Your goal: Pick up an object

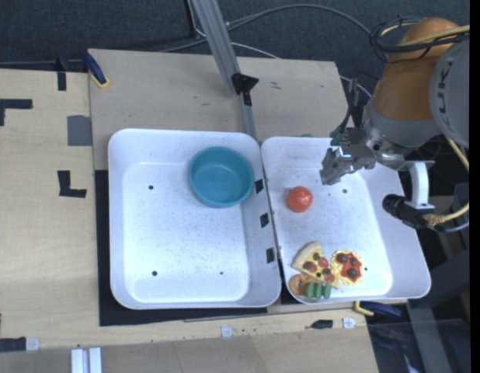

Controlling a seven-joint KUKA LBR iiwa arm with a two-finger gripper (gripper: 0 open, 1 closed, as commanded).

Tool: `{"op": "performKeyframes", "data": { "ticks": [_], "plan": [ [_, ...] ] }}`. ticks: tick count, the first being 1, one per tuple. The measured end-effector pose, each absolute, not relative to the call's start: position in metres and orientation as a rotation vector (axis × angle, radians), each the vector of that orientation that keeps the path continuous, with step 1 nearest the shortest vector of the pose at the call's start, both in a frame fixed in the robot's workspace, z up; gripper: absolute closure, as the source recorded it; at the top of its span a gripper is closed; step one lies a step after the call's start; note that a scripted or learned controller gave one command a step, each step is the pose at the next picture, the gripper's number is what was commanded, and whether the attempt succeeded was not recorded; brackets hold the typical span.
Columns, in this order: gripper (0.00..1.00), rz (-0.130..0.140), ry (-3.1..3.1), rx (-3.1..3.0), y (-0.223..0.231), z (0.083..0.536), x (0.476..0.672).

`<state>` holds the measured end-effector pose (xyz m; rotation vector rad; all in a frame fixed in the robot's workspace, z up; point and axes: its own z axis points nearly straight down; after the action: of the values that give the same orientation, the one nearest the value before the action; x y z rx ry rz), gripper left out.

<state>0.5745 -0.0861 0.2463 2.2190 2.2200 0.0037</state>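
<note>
1. This is a robotics lab or test cell, not a home: a grey industrial arm with an orange band (415, 76) reaches over a plain pale wooden bench (170, 92).
2. Two shallow white plastic bins (120, 208) sit side by side mid-bench on a black mat.
3. Black tape marks (67, 185) dot the bench's left edge.
4. Loose black cables (302, 10) trail across dark carpet beyond the far edge.

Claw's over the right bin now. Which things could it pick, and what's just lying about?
Pickable:
claw
red tomato, right bin
pizza slices, right bin
blue bowl, left bin

Lying about:
blue clamp
black tape marks
</note>
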Motion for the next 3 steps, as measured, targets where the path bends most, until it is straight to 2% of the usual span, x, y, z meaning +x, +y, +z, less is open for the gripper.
{"op": "performKeyframes", "data": {
  "ticks": [1,3],
  "plan": [
    [1.0,0.001,2.221,2.221,-0.086,0.265,0.575],
    [1.0,0.0,2.228,2.217,0.022,0.253,0.595]
  ]
}}
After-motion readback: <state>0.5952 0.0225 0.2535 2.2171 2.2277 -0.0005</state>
